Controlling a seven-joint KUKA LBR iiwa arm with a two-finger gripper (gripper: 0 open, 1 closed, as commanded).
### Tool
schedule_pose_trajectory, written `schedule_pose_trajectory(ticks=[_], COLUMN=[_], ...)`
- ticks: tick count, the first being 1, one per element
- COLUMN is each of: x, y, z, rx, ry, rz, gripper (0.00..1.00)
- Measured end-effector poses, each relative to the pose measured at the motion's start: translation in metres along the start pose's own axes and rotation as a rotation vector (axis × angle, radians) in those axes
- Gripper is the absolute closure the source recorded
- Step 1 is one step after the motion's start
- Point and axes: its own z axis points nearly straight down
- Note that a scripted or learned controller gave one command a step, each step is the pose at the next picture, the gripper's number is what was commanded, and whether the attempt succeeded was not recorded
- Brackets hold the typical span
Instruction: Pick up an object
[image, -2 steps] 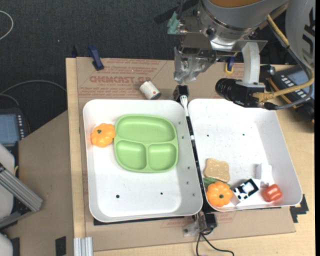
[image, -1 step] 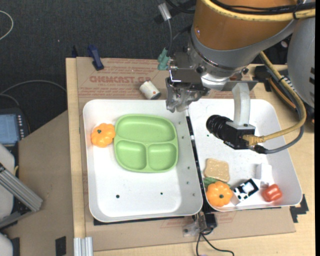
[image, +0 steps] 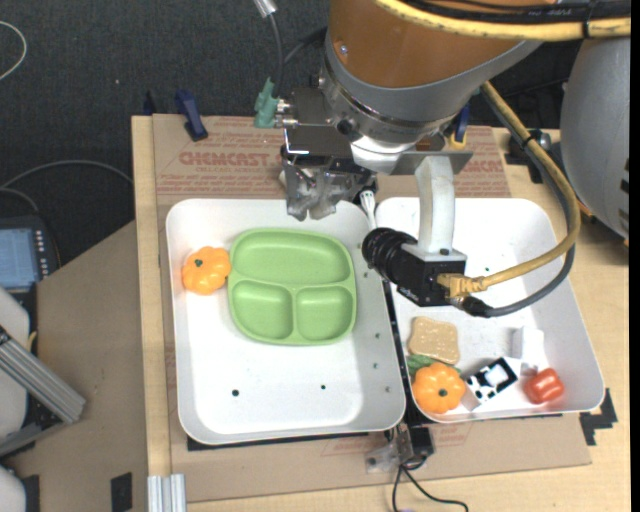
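Two shallow white bins are seen from above on a bench, side by side. In the left bin (image: 200, 400), a small orange pumpkin (image: 205, 270) is set near the left wall, touching or just beside a green divided tray (image: 293, 285) that fills the bin's upper middle. The lower half of that bin is bare.

Above the far rim of the left bin, near the wall shared by the two bins, the gripper (image: 318, 192) is held under the grey and orange arm (image: 420, 50). Its metal tips are blurred and partly covered by the wrist, so whether it is spread or closed cannot be told; nothing is seen held in it. A black cylindrical unit (image: 405, 265) with a yellow cable (image: 530, 265) hangs just to its right.

In the right bin (image: 575, 330), the possible targets are crowded in the near corner: a tan sandwich-like piece (image: 435, 338), a second orange pumpkin (image: 440, 388) touching it, a black-and-white item (image: 492, 380), and a red piece (image: 543, 385).

No object appears to be chosen yet. A descent from here could be spoiled by the bin rim or the tray's edge being struck. Among the crowded items, two could be caught at once, or the round pumpkin could be squeezed out sideways.
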Motion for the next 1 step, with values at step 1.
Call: schedule_pose_trajectory(ticks=[1], x=[-0.0436], y=[0.0484], z=[0.118], rx=[0.017], ry=[-0.011], rz=[0.015], gripper=[1.0])
